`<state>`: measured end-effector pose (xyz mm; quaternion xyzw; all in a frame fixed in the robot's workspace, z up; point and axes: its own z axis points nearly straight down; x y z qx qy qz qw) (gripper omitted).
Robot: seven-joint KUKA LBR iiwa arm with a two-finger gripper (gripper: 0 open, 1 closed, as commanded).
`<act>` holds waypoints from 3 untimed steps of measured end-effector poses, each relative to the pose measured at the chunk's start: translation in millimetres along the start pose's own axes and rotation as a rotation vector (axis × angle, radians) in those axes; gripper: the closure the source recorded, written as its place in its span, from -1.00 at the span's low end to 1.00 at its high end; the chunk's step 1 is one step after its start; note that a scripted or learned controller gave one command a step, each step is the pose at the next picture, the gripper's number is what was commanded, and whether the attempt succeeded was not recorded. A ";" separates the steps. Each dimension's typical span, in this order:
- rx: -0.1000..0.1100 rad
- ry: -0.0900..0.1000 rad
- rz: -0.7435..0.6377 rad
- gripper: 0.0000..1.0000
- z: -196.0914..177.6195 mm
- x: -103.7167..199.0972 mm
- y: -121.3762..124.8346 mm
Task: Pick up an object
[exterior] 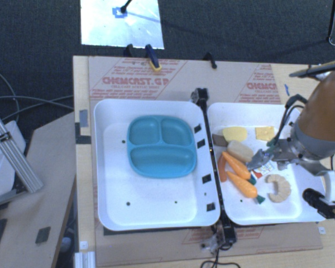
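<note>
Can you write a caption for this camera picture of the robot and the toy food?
The robot's gripper hovers over toy carrots in the right bin; a blue plate sits in the left bin.

A robotics lab test station

Two white bins (109,166) are sitting on a protective-sheeted table (173,77), clamps (152,57) are gripping its far edge, cables (22,102) are trailing over dark carpet (240,15), and an aluminium frame (14,155) is standing alongside.

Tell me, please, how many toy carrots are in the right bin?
3. All lie at the left side of the right bin: one carrot in the middle, a second below it, and a third beside the divider. The arm may hide more.
</note>
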<state>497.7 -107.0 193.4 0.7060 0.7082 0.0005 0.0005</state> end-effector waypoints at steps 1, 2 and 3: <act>0.000 -0.001 0.002 -1.00 113.4 22.1 -11.5; -0.003 -0.002 0.002 1.00 98.2 20.1 -9.9; -0.017 0.001 -0.009 1.00 -27.5 66.5 48.0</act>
